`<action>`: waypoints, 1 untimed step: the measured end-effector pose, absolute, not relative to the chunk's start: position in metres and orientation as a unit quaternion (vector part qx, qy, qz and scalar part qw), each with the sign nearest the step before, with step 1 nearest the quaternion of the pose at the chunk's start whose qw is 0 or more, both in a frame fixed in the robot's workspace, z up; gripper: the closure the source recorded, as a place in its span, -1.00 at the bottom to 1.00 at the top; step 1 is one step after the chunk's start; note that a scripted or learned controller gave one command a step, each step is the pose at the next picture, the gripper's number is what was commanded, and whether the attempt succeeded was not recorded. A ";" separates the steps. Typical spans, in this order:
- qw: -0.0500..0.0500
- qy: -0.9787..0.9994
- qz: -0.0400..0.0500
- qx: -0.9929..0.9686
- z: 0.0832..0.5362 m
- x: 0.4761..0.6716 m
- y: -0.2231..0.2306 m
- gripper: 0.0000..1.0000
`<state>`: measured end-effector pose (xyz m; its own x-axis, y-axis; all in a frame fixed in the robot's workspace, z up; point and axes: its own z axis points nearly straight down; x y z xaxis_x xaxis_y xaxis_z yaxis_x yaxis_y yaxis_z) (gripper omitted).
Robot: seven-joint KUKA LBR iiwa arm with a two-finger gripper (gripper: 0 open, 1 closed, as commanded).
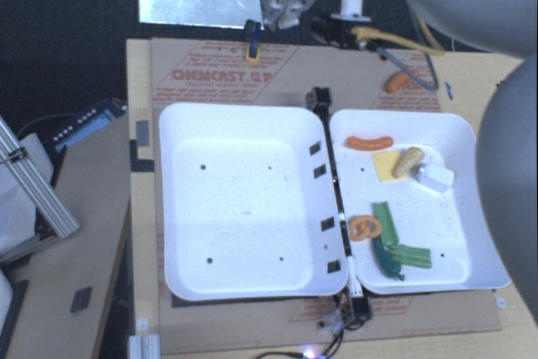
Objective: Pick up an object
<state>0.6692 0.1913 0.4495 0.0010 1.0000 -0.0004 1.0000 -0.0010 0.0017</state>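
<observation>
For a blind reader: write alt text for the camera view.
Two white bins sit side by side on a bench; the right bin holds an orange sausage, a yellow slice, a pretzel and green pieces. The gripper hangs beyond the bins, above the left bin.

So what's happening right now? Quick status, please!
Tool up high beyond the bins, nothing seen in it. Toys all in right bin: orange sausage, yellow slice, pretzel, green pieces. Nothing picked yet.

left bin (pixel 244 197): open floor, frame centre | right bin (pixel 458 261): cluttered upper and lower-left, free at lower right | divider clips (pixel 326 197) between
</observation>
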 end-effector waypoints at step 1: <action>0.000 0.709 0.001 0.705 0.467 0.619 0.236 1.00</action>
